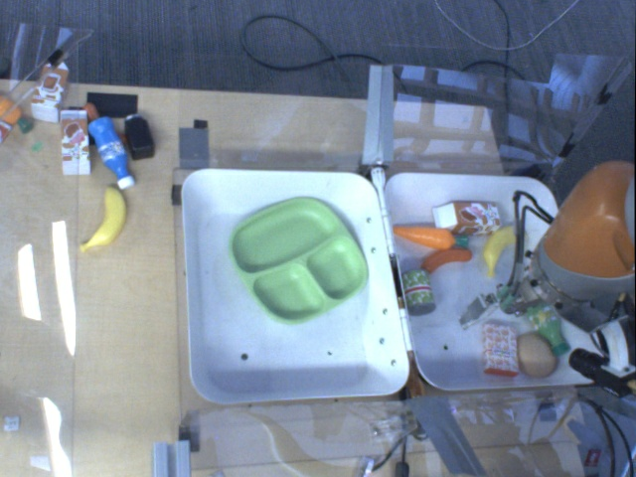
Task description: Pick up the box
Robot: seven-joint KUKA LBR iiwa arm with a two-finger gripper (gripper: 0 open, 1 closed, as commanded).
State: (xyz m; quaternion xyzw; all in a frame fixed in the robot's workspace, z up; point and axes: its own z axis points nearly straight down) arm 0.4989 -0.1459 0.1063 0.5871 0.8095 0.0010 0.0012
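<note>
Box (468,216) lying at top of right bin (437,366).
Gripper (484,307) near the can (417,291); I can't tell its state.

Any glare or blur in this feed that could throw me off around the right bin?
Camera view: bright window reflections streak the bench at far left, away from the bins. The right bin is evenly lit with soft shadows, though its white floor washes out. The gripper looks small and slightly soft, so its finger state is unclear. The box shows clearly but its print is too blurred to read.
</note>
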